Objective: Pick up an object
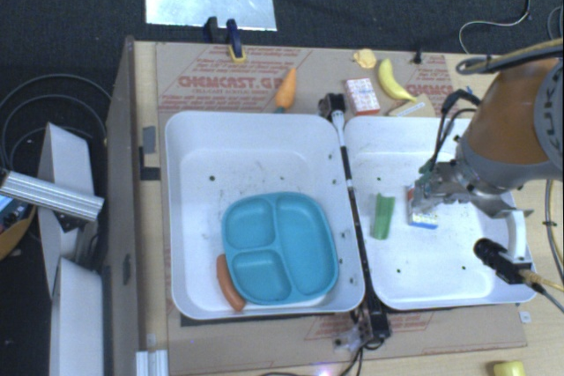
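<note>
So nearest the camera, the left bin [189,189] is holding a blue divided plate [279,246], smooth plastic with three compartments, and a little orange sausage-shaped thing [229,283] is lying just beside the plate's lower left corner. In the right bin [388,282], a flat green stick [382,217] is sitting near the divider, and just to its right the gripper [428,200] is hovering right over a small boxy object [424,218] with a blue edge and pale top, which I'm guessing is the target. I can't tell whether the jaws are released or clenched, or whether they're touching the box at all, since the wrist is covering that spot. For this step I'd say it's paying to come straight down and centre on the box's short sides, because a hard little carton on a slick white bin floor is probably going to skid if it's nudged off-centre. Farther back, on the cardboard [220,79] past the bins, a carrot [285,88], a small printed box [362,96] and a banana [391,82] are lying around.
</note>
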